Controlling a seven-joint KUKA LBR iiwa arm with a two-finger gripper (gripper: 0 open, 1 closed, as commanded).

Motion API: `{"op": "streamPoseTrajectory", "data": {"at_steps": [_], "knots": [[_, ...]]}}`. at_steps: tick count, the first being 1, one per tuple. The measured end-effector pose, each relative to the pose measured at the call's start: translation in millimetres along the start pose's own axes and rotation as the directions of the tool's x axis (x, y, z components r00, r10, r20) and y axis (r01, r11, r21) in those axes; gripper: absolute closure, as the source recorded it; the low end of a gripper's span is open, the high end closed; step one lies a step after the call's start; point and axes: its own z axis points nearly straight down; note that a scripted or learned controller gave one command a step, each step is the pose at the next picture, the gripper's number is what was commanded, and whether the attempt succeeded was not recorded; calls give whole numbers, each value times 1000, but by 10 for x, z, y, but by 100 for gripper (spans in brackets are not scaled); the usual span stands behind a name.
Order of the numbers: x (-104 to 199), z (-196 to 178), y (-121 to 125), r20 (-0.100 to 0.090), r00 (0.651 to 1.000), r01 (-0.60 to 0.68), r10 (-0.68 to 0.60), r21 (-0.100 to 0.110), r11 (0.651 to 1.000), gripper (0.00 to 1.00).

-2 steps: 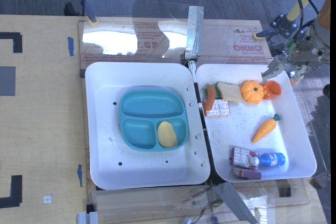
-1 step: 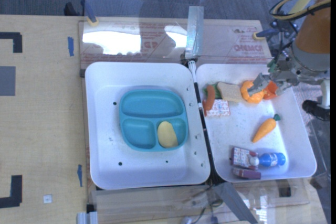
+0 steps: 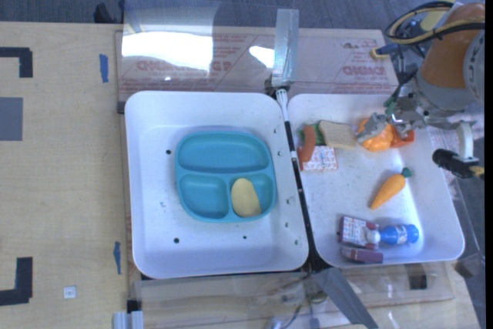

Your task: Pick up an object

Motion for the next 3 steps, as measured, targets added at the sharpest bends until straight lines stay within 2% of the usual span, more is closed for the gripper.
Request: {"op": "streamPoseTrajectory", "data": {"at_steps": [1, 2, 3], "knots": [[0, -65, -2, -1, 1000, 1, -1, 3, 1000, 100], [207, 22, -129, -1, 990, 142, -142, 5, 990, 100], [517, -1407, 198, 4, 996, 92, -92, -7, 996, 100]]}}
